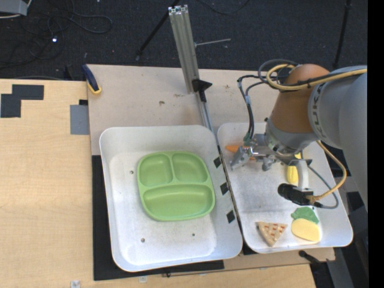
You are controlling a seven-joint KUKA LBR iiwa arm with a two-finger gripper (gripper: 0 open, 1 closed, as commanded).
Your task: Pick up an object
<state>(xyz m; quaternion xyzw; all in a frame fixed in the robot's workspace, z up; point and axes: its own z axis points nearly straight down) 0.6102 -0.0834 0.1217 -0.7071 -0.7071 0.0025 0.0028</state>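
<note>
Arm (pixel 300 110): reaches in from the right and bends down over the right bin (pixel 252 200).
Gripper (pixel 253 156): low over the far half of the right bin, toward its left wall; whether it is spread or pressed together cannot be told.
Orange piece (pixel 231 149): in the right bin by the left wall, just beside the gripper on the left; too small to tell its long axis or whether the two touch.
Yellow piece (pixel 292 174): in the right bin, right of the gripper; its long axis runs from far edge to near edge, and its far end is hidden under the arm.
Pizza slice (pixel 271 231): flat near the right bin's near edge; broad side toward the far edge, tip toward the near edge.
Yellow fruit (pixel 306 231): in the right bin's near right corner, just beside the pizza slice; green leaves toward the far edge, yellow body toward the near edge.
Left bin (pixel 120 221): on the worktop (pixel 138 95), touching the right bin along one side.
Plate (pixel 176 185): green, three compartments, in the middle of the left bin, the largest compartment toward the near edge.
Post (pixel 185 50): metal, slanting up from the worktop's far part.
</note>
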